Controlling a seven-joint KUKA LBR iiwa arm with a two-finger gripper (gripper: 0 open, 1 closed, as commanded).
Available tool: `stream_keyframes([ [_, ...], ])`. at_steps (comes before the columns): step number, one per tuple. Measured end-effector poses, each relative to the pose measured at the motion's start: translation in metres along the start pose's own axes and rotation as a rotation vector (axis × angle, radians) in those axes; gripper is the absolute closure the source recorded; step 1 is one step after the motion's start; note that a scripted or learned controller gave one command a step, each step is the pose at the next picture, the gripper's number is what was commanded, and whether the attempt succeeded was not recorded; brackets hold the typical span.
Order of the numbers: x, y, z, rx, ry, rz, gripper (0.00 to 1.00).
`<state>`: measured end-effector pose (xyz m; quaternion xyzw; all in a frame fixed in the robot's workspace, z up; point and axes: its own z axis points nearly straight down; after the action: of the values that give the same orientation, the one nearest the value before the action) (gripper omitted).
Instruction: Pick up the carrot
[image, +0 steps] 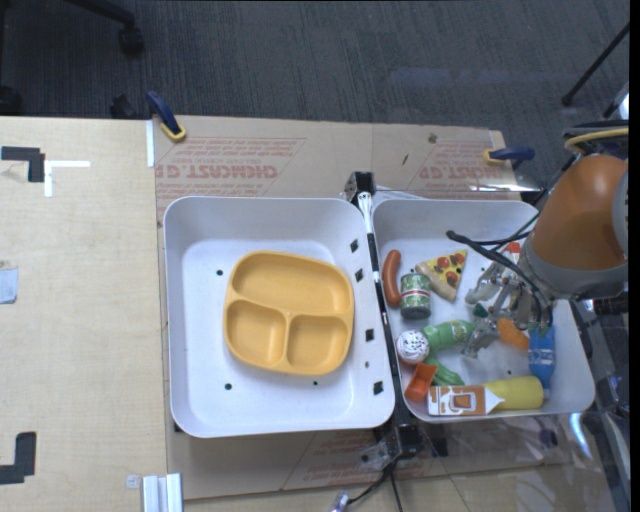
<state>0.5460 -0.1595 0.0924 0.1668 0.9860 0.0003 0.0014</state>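
Carrot (428, 379), a smooth orange plastic taper with a green top, lies left below my gripper (490, 318); whether it is clenched I cannot tell.

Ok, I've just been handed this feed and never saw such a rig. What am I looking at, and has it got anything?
One camera looks down at a slant on two white bins. The left bin holds a yellow divided plate. The right bin holds toy food: a hot dog, a pizza slice, a small can, a yellow bottle. The grey and orange shape at the right is the robot arm. Its end effector is low in the right bin, beside an orange piece, probably the carrot. I cannot tell whether it grips anything.
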Motion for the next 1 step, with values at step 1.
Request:
stream_keyframes([
  [1, -0.0027, 0.0009, -0.0102, 0.002, -0.007, -0.004, 1.0],
])
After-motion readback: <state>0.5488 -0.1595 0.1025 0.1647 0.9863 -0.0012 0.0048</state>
